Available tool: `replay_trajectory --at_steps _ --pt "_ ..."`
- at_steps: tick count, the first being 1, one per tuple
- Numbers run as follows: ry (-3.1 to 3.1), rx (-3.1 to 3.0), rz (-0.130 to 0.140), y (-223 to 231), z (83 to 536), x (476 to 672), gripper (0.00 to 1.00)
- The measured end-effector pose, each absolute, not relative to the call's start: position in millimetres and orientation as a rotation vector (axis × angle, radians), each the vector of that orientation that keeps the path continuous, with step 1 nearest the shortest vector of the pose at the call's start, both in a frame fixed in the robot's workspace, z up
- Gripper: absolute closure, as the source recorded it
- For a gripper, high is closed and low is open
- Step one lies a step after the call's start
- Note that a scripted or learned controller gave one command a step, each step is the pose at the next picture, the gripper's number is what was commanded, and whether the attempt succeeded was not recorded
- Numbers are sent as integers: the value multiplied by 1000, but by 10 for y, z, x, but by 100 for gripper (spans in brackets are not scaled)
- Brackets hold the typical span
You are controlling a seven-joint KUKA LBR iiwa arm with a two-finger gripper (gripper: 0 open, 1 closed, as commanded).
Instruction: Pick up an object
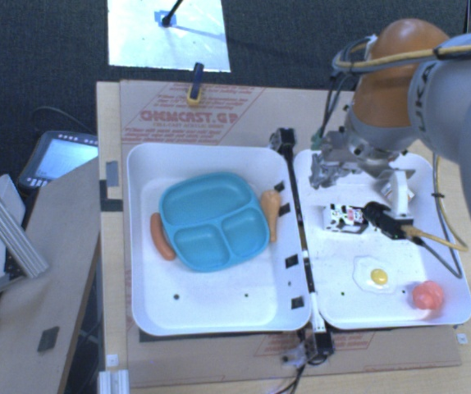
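Hand (327, 173) hangs at the right bin's (457, 302) upper-left corner, grip state unclear tbh. Nearest object, the small printed carton (344, 217), sits just below; descending here probably grabs nothing.

A yellow-handled tool (195, 89) is lying on the cardboard sheet (219, 109) at twelve o'clock of the bins. A shiny metal plate (166, 23) is resting beyond it. At nine o'clock, a tablet-like device (55, 158) is sitting on a side table (51, 245).
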State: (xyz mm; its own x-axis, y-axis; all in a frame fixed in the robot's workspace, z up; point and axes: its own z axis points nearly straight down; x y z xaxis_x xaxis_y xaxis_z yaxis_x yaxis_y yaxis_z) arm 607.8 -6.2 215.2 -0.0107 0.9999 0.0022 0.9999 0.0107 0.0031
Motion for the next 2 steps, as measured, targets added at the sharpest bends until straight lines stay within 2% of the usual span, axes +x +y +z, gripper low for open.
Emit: replay_trajectory --at_steps 2 --pt "2231 2211 5 1076 2273 6166 100"
